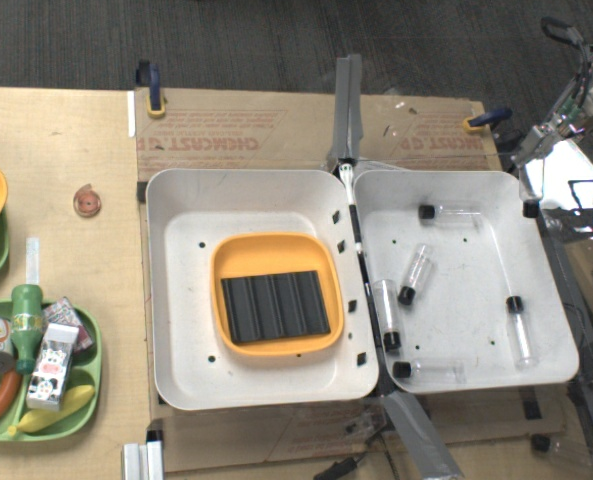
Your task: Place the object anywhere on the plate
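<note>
Likely, though I cannot tell the pincer's opening or hold, a tube (413, 273) nearer its reach-in side than the plate (276, 245) beyond could roll away when pinched, being round and slick.

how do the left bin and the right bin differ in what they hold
The left bin holds one orange plate bearing a dark ribbed block; the right bin holds several clear tubes with black caps, scattered loose. The left bin's contents sit centred; the right bin's tubes lie at varied angles, some along the walls. Both bins are shallow, white and rounded.
</note>
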